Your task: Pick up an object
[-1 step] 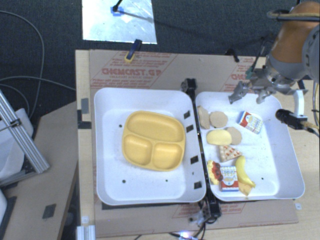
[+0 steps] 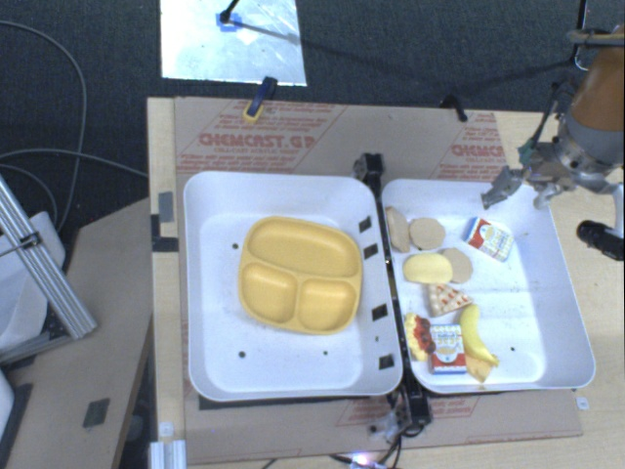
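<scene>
The right bin (image 2: pixel 562 291) holds several toy foods. A small red, white and blue carton (image 2: pixel 488 238) lies near its back. Tan round pieces (image 2: pixel 427 232) and a pale yellow piece (image 2: pixel 428 267) sit left of the carton. Toward the front are a pizza wedge (image 2: pixel 447 299), a banana (image 2: pixel 477 342) and a red-and-white box (image 2: pixel 446 349). My gripper (image 2: pixel 518 191) hangs over the bin's back right rim, above and right of the carton. Its fingers (image 2: pixel 494 190) are spread open with nothing between them.
A yellow divided plate (image 2: pixel 298 274) lies in the left bin (image 2: pixel 210 223). Black clips (image 2: pixel 371 169) join the two bins along the middle wall. Cardboard (image 2: pixel 293 135) lies under both bins, and a shiny sheet (image 2: pixel 232 25) sits behind it.
</scene>
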